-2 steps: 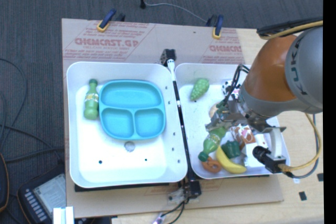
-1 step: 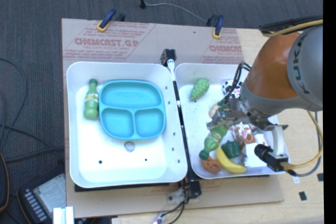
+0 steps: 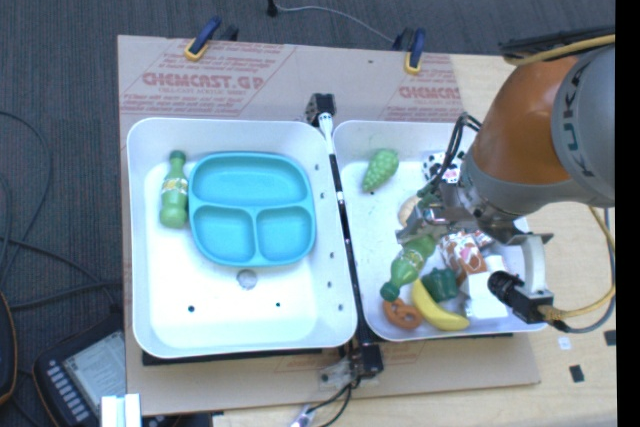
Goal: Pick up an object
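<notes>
My gripper reaches down into the right bin, its grey and orange arm covering the bin's right part. Just below the gripper lies a tilted green bottle. A red and white packet sits right of that bottle. A yellow banana, a dark green piece and an orange ring-like toy lie at the bin's front. A bumpy green fruit rests apart at the back left of this bin.
The left bin holds a blue divided plate and a small green bottle along its left wall. Clamps grip the cardboard at the back. A black fitting stands between the bins.
</notes>
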Available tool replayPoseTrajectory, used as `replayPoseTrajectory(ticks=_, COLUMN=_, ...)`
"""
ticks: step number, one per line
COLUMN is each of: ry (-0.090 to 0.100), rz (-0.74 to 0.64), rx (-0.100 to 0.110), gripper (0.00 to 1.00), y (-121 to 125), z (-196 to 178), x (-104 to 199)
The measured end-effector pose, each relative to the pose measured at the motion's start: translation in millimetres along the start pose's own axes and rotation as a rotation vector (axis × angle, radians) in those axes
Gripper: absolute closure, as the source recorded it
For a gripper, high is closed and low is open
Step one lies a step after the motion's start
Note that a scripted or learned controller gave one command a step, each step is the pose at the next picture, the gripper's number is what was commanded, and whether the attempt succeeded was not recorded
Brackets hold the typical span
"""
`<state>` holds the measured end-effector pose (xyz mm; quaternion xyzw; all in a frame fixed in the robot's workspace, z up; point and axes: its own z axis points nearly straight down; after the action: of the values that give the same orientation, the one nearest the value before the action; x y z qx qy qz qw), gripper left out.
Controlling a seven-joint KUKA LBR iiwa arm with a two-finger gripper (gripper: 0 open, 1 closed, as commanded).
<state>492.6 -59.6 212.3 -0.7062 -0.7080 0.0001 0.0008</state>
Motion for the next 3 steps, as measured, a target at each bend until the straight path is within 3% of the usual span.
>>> replayPoseTrajectory(ticks=3, ry=0.001, rz=-0.003, rx=-0.001, gripper=1.0, y=2, z=-28, x=1)
